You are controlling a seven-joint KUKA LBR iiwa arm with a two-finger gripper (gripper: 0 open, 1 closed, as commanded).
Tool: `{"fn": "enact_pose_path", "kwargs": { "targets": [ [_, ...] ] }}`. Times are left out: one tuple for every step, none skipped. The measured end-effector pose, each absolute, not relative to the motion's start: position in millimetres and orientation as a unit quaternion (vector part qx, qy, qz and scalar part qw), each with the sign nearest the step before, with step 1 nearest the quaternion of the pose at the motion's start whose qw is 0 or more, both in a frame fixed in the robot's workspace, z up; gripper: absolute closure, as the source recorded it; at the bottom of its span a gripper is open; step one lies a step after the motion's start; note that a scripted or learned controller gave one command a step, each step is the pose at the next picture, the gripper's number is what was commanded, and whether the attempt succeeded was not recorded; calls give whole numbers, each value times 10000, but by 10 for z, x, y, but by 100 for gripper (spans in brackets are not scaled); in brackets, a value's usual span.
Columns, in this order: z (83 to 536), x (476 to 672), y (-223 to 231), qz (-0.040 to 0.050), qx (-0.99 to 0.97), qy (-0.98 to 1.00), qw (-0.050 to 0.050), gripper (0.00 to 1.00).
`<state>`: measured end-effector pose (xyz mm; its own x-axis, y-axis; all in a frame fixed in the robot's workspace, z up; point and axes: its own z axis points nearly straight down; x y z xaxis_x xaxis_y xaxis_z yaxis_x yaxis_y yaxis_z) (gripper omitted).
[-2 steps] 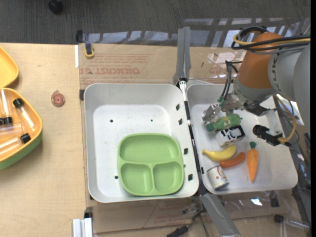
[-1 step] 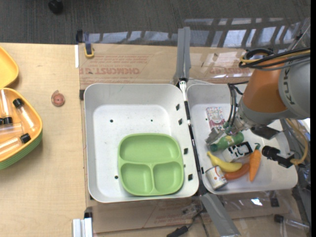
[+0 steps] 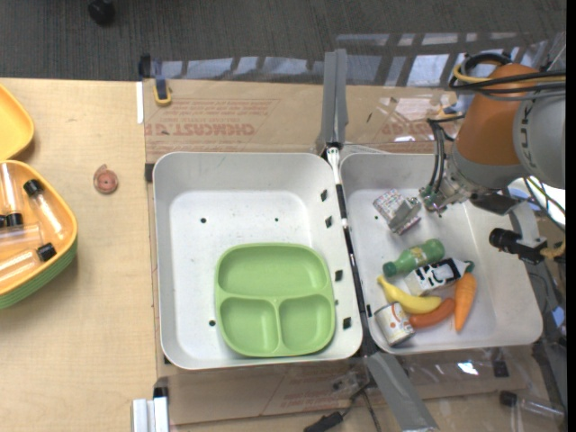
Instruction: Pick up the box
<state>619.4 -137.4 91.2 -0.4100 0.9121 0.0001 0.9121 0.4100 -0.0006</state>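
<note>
While the claw is hovering — fingers' state impossible to tell — the box is lying just below-right; approach is underway — descent onto it comes next.

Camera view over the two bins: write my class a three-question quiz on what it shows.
1. True or false: the green tray lies in the right bin.
2. Which thing touches the banana? A) carrot B) can C) end effector
3. Fill in: the green bottle lies in the ____ bin.

Key: 1 false; 2 B; 3 right.
</note>
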Motion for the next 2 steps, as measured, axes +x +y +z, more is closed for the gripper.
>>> {"fn": "enact_pose_path", "kwargs": {
  "targets": [
    [996,6195,-1392,0,-5450,-8384,-5,100],
    [1900,6077,-408,13,-6043,-7968,7,100]
  ]
}}
